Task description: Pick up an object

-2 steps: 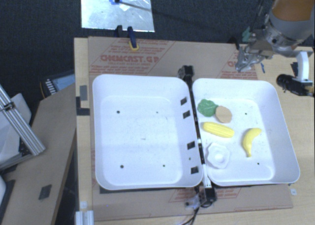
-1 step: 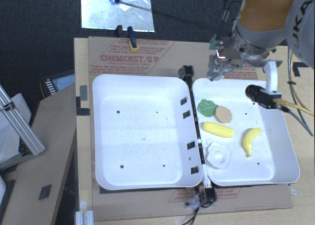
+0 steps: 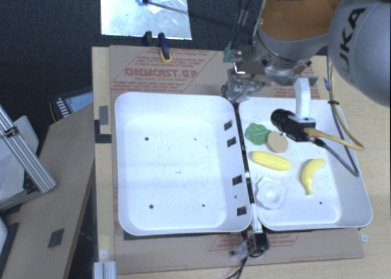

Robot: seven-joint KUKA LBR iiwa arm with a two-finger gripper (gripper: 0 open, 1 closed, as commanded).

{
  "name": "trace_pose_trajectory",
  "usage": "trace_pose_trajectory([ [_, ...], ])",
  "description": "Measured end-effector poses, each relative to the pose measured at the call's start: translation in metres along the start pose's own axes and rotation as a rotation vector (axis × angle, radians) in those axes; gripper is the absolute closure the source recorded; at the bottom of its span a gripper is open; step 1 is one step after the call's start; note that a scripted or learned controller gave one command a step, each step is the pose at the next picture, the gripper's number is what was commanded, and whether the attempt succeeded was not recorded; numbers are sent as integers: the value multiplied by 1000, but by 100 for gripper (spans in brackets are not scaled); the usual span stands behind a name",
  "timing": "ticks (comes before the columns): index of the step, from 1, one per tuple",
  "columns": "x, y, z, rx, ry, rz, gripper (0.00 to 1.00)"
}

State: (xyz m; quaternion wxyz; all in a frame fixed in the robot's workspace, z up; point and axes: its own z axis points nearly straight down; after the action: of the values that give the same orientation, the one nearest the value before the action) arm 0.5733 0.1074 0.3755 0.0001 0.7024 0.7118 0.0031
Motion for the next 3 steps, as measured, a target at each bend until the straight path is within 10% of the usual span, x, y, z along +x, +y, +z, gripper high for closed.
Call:
trace_pose_trajectory([
  [1,0,-85,-18,3,-2,6,100],
  [2,52,-82,-140,-11,2,3,100],
  [3,49,-82,-133,2,-3,9,0],
])
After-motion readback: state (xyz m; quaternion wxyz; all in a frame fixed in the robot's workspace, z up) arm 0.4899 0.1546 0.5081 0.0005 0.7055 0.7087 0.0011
